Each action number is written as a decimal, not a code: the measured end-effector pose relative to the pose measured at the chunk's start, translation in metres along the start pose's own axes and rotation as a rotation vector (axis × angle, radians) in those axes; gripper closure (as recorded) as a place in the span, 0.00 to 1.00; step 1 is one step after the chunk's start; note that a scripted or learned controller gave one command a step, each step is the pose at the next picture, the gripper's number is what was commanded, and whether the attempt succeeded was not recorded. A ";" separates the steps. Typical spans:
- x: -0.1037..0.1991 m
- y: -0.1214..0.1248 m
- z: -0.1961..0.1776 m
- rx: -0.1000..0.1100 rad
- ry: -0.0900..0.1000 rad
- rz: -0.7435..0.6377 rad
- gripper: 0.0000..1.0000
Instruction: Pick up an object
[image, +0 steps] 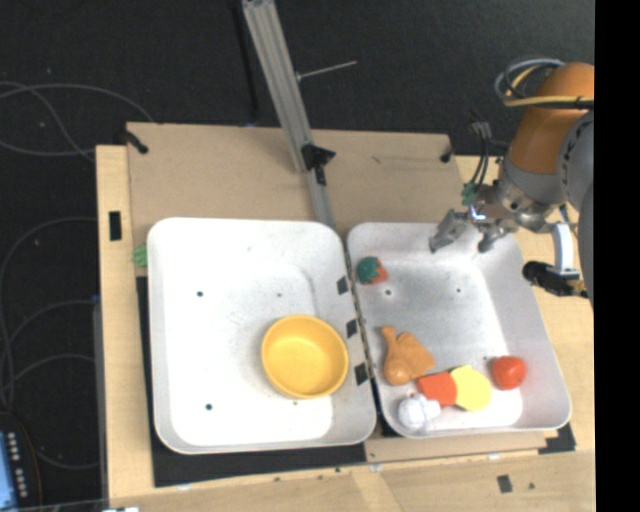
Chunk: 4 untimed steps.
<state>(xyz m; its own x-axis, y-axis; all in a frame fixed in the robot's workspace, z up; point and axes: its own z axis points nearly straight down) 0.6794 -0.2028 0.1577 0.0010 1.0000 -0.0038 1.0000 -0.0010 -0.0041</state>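
My gripper hangs over the far edge of the right bin, its two dark fingers spread open with nothing between them. Well below it, along the bin's near side, lie an orange pear-shaped toy, a red-orange block, a yellow round piece, a red ball and a white object. A small green and red ball rests near the bin's far left corner. A yellow bowl sits in the left bin.
A slanted metal pole rises behind the bins, its base near where they meet. The arm's orange band and grey wrist stand at the right. Cables lie on the dark floor at left.
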 end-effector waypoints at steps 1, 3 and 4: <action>-0.001 0.001 -0.016 -0.007 -0.004 -0.003 1.00; -0.003 0.001 -0.092 -0.008 0.004 -0.004 1.00; 0.051 0.000 -0.082 -0.004 0.004 -0.008 1.00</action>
<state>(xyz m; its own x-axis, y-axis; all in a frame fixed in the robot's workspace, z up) 0.6802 -0.1516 0.2394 -0.0066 1.0000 0.0005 1.0000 0.0066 0.0001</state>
